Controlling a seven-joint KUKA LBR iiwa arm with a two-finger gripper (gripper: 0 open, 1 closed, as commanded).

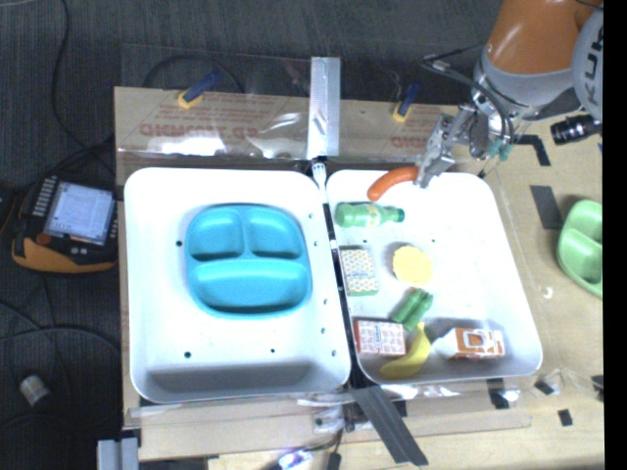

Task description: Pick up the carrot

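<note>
Camera view looks down on the bench and its two white bins. In the left bin sits a blue divided plate. The right bin holds the clutter: a green bottle lying on its side, a small patterned carton, a round yellow piece, a green vegetable, a banana, and two orange and white boxes along the near edge.

At the far rim of the right bin, close to the divider between the bins, is the carrot. It appears as an orange curved shape, its right end meeting the tip of the gripper. The arm reaches in from the right and slants down toward that far edge. Whether the jaws are spread or closed cannot be told here, and it is just as unclear whether the carrot's end is between them or only touching them.

By my reading, the task is at the grasp itself: the gripper is at the carrot, and a lift has not clearly happened, since the carrot seems level with the bin rim. The next move calls for a firm close on the carrot's end, then a straight rise clear of the bin wall and the green bottle just beside it. A hold so near the tip may let the carrot swing or slip.
</note>
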